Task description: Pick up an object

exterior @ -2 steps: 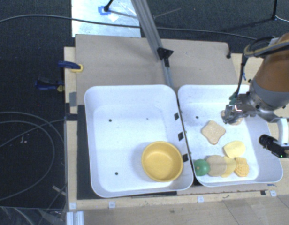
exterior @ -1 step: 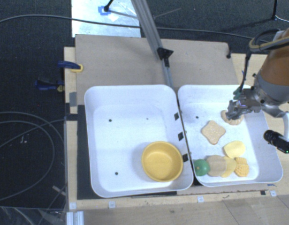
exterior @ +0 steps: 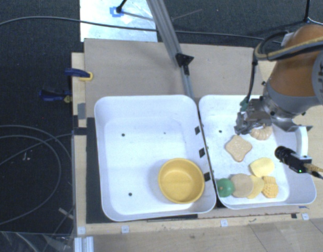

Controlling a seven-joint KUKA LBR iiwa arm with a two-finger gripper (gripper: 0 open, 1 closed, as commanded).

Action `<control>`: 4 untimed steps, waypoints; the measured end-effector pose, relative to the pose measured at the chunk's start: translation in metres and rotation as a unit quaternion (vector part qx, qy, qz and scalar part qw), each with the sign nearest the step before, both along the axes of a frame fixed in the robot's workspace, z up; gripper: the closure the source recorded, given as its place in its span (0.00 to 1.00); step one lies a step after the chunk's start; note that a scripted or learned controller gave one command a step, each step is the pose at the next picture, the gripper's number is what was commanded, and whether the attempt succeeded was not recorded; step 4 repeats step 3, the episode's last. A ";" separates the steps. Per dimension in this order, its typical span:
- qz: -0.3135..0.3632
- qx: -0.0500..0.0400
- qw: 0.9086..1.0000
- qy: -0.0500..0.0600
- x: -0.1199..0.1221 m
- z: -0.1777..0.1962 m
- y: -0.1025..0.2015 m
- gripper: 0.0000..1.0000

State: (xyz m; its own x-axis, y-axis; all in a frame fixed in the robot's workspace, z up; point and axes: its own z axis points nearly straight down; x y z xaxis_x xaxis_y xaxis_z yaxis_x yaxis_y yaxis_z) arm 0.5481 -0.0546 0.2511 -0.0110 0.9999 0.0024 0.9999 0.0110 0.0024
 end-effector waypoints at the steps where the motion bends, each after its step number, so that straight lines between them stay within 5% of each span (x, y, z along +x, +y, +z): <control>1: 0.000 0.000 1.000 0.000 -0.003 0.005 0.051 1.00; 3: 0.000 0.000 1.000 0.001 -0.021 -0.008 0.145 1.00; 4: 0.000 0.000 1.000 0.001 -0.021 -0.008 0.145 1.00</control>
